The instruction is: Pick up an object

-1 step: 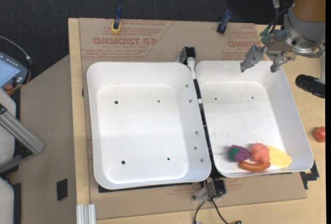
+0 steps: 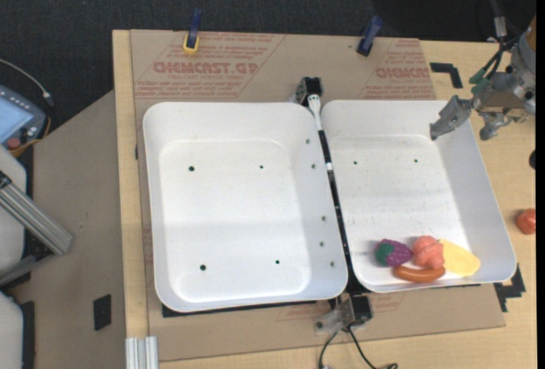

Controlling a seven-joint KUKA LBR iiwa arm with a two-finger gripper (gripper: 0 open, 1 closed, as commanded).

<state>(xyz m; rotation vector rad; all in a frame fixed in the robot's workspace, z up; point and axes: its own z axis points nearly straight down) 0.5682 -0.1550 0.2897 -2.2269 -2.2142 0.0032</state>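
Board [image 2: 255, 60] print reads "CHEMCAST GP". My pincer [image 2: 467, 122] spread, empty, upper right. Toys lower right: purple grapes [image 2: 392, 252], pink piece [image 2: 429, 250], yellow piece [image 2: 461, 260], orange sausage [image 2: 418, 273].

The arm [image 2: 524, 60] is cut off by the right edge; an orange object [image 2: 527, 221] likewise.

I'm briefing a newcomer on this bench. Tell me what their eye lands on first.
The small cluster of bright toy foods in the right bin's near corner: a purple piece, an orange-pink piece, a yellow piece and a red-orange sausage shape. Next, the gripper at that bin's far right edge, well apart from them.
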